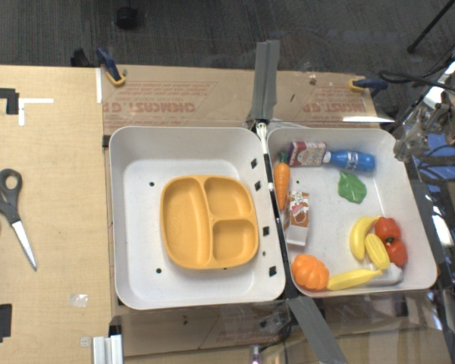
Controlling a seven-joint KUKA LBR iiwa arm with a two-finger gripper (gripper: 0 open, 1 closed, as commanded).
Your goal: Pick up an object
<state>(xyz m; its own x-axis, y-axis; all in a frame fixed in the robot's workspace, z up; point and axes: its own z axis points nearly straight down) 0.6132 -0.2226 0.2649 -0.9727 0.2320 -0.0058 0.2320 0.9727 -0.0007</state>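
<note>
Wooden bench [53, 150] on the left has grey scissors [11, 203] lying on it, and next comes the left bin [129, 226] with a yellow plate [209, 221] flat in its middle. Then the right bin [326, 226] holds the toys to pick from: a carrot [282, 182] along its left wall, an orange ball [309, 272] at the front, a blue bottle [341, 158] at the back, and a banana [359, 236] touching a red tomato [390, 233]. At that bin's back right corner is the gripper [411, 136], too blurry to tell if it is open or closed, and away from the toys.
</note>
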